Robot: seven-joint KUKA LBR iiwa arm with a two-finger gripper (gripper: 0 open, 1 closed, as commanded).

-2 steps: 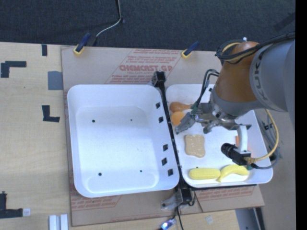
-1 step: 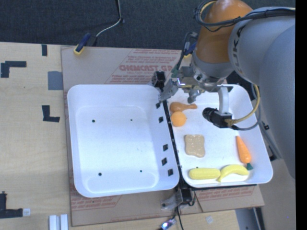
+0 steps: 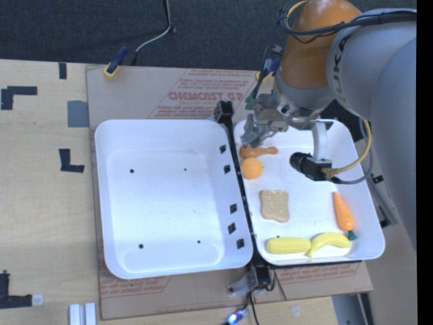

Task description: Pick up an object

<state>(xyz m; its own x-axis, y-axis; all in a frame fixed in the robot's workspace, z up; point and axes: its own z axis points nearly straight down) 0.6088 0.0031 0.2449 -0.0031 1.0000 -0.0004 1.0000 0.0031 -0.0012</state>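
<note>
A robotics lab. Left of the claw (image 3: 254, 139), a white bin (image 3: 101, 137) sits on a cardboard-covered surface (image 3: 40, 208) marked with black tape (image 3: 67, 160).

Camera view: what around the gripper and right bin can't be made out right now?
- Flat orange piece: its left end is hidden under the gripper, so contact cannot be judged.
- Right bin: its far right corner is covered by the arm.
- Round orange item: too small to identify.

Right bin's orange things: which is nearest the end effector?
The rounded orange piece by the divider, beside the end effector; the carrot lies much farther off.
</note>
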